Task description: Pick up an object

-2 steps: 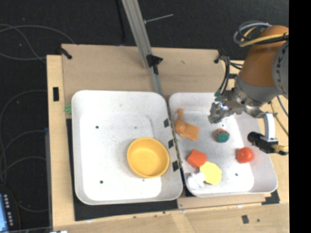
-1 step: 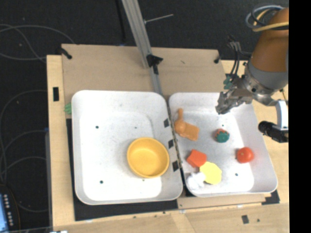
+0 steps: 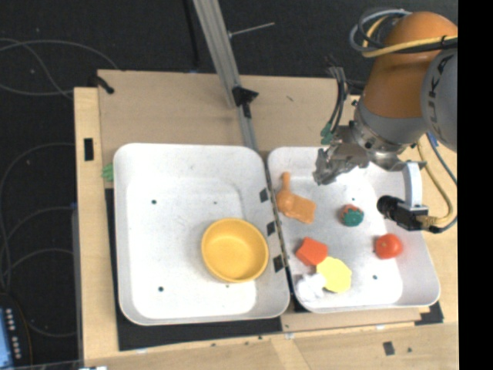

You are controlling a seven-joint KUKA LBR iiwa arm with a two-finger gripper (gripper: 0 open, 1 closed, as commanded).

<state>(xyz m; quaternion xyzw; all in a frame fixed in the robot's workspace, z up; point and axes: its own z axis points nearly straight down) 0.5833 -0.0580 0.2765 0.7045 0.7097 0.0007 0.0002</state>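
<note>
Hovering gripper [image 3: 327, 169] over right bin [image 3: 412, 287], finger state unclear, orange toy [image 3: 296, 205] nearby below-left

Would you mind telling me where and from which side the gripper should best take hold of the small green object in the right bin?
The green object looks small and roundish and lies apart from its neighbours, so I would grip it across its middle, coming straight down from above. The gripper hangs up and to its left in the right bin, so the approach is probably short. Bare floor surrounds it, leaving room for both sides.
</note>
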